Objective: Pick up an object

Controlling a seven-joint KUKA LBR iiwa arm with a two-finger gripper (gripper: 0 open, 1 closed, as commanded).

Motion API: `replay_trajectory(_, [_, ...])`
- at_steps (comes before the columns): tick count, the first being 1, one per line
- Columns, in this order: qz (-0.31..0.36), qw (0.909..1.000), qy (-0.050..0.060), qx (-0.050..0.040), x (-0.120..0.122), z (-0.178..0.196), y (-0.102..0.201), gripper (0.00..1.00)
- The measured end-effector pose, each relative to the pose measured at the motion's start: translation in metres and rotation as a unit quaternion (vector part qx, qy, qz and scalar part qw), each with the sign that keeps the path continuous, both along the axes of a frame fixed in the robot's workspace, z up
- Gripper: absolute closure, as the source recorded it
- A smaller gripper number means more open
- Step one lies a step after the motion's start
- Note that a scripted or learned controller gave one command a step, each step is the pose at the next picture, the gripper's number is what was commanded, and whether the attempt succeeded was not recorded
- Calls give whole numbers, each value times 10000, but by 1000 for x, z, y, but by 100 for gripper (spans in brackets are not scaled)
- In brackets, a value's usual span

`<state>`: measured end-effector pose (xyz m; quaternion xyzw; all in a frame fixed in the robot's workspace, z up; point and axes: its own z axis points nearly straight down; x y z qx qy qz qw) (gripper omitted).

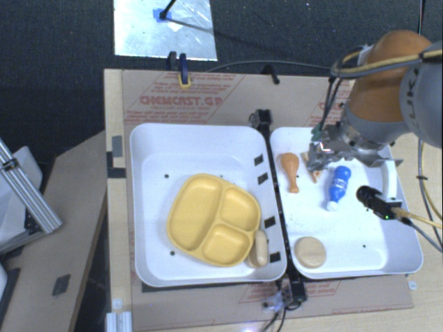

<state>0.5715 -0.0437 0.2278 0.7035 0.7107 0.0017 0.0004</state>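
In the right bin [394,254] a tan chicken drumstick [290,170] lies near the left wall. A blue bottle with a white cap [338,185] lies tilted in the middle, and a round beige bun [310,251] rests near the front. My gripper [320,161] hangs low over the back of this bin, between the drumstick and the bottle and just above the bottle's top end. A small orange piece [315,176] shows right under it. Nothing is visibly held.
The left bin [159,151] holds a yellow divided plate [211,218] and a beige oblong piece [259,247] by its right wall. A black divider strip [273,185] runs between the bins. The arm's orange-banded wrist [387,68] looms over the right bin's back corner.
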Motion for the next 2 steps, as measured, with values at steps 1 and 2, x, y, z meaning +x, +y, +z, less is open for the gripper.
replay_trajectory(1, [-5, 10000, 10, 3, -5, -10, 51, 100])
replay_trajectory(2, [-4, 10000, 11, 3, -13, -16, 103, 100])
